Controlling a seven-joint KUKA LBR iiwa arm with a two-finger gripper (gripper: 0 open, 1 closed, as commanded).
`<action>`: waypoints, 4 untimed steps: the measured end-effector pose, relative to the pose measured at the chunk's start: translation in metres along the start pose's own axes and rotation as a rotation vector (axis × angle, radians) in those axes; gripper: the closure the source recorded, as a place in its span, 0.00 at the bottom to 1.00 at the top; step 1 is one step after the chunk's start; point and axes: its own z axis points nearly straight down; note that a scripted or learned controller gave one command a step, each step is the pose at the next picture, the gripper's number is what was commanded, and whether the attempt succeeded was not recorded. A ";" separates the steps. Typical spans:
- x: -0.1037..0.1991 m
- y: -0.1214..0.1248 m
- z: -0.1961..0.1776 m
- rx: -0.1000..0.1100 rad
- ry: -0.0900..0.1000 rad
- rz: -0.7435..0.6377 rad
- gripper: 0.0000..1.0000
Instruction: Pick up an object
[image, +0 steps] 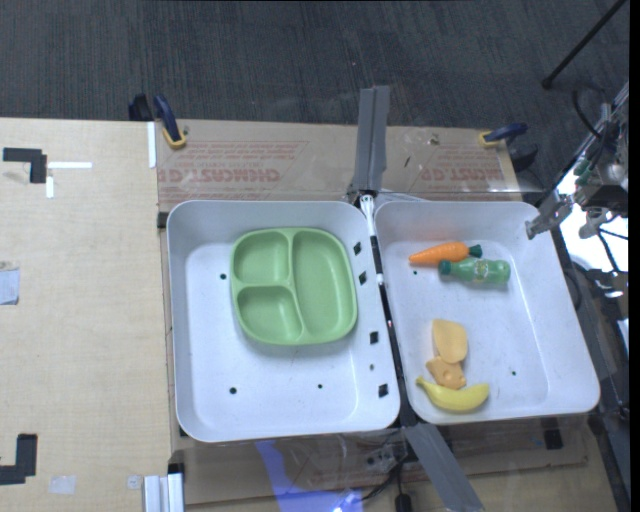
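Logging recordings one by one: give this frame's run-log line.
hand: at right bin's far-right rim | bin: carrot, green bottle, banana | nothing lifted

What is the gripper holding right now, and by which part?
Nothing I can see: the carrot, bottle and banana all lie loose in the right bin.

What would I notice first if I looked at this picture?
Probably the big green plate with three sections, lying in the left bin. Next, the bright toy food in the right bin: an orange carrot right beside a green bottle near the back, and a yellow banana at the front, touching some orange-yellow pieces.
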 end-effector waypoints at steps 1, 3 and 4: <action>0.031 0.054 0.117 0.000 0.000 -0.050 0.00; 0.079 0.048 0.158 -0.002 -0.001 -0.137 1.00; 0.047 0.060 0.137 -0.003 -0.001 0.046 1.00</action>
